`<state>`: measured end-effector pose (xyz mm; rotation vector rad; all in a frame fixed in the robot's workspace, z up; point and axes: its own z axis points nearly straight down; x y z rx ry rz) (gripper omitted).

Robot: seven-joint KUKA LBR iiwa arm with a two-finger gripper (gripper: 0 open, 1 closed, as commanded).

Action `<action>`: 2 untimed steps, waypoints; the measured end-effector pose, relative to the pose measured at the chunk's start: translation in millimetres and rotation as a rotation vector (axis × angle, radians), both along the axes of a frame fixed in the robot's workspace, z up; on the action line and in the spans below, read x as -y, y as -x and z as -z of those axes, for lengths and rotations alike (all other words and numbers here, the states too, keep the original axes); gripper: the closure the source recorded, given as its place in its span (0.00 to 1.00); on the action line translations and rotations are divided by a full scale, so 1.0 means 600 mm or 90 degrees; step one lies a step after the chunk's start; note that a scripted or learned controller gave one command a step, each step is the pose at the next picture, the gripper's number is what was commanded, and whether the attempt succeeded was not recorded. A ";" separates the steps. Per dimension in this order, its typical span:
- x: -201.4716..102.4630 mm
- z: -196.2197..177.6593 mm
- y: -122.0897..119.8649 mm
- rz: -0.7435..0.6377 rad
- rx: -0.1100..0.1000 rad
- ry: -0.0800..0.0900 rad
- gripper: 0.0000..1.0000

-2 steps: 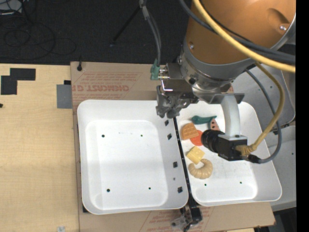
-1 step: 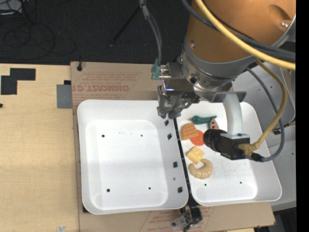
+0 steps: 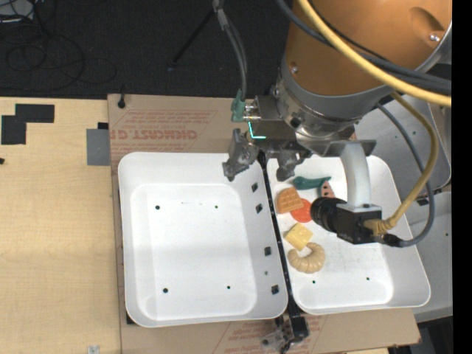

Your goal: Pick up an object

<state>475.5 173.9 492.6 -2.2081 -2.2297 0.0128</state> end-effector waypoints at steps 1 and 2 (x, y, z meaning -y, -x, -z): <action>-0.002 -0.016 0.000 -0.005 -0.002 0.001 1.00; 0.000 -0.074 -0.168 0.008 0.005 -0.001 1.00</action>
